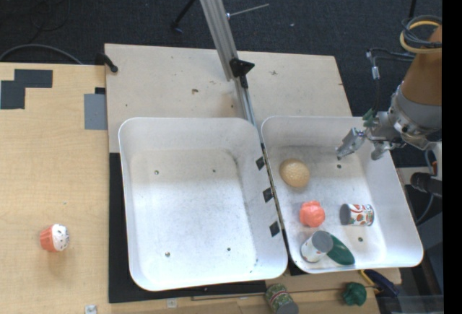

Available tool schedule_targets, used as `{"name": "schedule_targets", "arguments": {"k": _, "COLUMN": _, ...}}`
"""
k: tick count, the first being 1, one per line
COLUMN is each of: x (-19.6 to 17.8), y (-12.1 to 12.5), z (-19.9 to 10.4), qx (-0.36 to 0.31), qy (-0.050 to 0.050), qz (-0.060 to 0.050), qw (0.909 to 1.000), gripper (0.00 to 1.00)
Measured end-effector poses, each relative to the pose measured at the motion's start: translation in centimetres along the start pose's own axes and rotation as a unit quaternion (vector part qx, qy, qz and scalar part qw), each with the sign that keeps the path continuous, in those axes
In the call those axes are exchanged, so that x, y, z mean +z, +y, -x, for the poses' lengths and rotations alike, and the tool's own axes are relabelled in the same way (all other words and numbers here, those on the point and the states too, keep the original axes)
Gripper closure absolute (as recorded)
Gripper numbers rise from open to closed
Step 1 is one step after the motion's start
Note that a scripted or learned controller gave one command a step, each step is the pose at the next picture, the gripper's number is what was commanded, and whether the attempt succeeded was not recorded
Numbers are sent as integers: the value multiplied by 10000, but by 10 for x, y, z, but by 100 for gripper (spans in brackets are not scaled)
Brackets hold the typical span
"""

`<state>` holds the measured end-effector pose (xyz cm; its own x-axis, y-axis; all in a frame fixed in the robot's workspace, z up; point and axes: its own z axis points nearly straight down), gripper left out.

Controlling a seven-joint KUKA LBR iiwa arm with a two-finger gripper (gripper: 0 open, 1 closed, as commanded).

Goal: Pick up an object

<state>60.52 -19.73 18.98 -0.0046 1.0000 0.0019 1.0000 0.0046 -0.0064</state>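
Note:
My gripper hangs over the far right part of the right bin, its two fingers spread open with nothing between them. In that bin lie a tan round ball, an orange-red ball, a small red and white can on its side, and a white cup touching a dark green object. The tan ball sits left of and a little nearer than the gripper, apart from it.
The left bin adjoins the right one along a divider with black clips. A metal rail slants down from the top. An orange and white toy lies on the wooden bench at left. Two green objects sit below the bins.

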Motion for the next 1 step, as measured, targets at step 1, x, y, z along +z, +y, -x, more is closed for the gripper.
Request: {"name": "schedule_targets", "arguments": {"k": 1, "x": 52, "y": -5, "z": 9, "qx": 26, "qy": 0, "qz": -6, "qw": 10000, "gripper": 0}}
